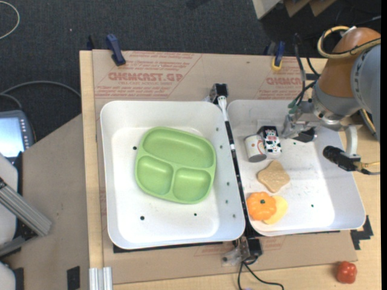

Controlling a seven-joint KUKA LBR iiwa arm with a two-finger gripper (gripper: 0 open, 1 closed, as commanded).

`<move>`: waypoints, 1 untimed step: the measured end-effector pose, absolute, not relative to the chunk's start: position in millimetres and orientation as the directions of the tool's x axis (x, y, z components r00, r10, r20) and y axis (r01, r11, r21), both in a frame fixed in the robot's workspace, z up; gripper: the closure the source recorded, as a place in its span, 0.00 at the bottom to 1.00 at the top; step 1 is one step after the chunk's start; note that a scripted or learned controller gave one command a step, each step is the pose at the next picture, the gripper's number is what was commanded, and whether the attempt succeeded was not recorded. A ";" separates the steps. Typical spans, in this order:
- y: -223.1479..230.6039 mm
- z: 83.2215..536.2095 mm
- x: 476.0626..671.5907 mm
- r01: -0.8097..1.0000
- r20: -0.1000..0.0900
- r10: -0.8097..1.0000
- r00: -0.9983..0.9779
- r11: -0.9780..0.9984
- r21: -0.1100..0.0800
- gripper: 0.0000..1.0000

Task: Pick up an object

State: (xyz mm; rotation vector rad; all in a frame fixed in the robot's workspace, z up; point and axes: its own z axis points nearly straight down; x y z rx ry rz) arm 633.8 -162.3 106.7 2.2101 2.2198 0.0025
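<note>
Objects for picking lie in the right-hand white bin (338, 216): a small white cylindrical cup with a black-and-white printed figure (262, 145) at centre-right of the frame, a tan toast-shaped piece (273, 176) below it, and an orange pumpkin-like toy on a yellow piece (265, 206) lower still; none is lifted, so the pick is yet to be made. Gripper (294, 122) sits low just right of the cup; whether its jaws are parted I cannot tell, and nothing shows held. Left white bin (115, 180) holds a green three-compartment plate (176, 164); the divider between the bins crowds the cup's left side.
</note>
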 end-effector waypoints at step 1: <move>-162.2 117.1 634.4 1.000 -0.007 1.000 -0.006 0.006 0.010 1.00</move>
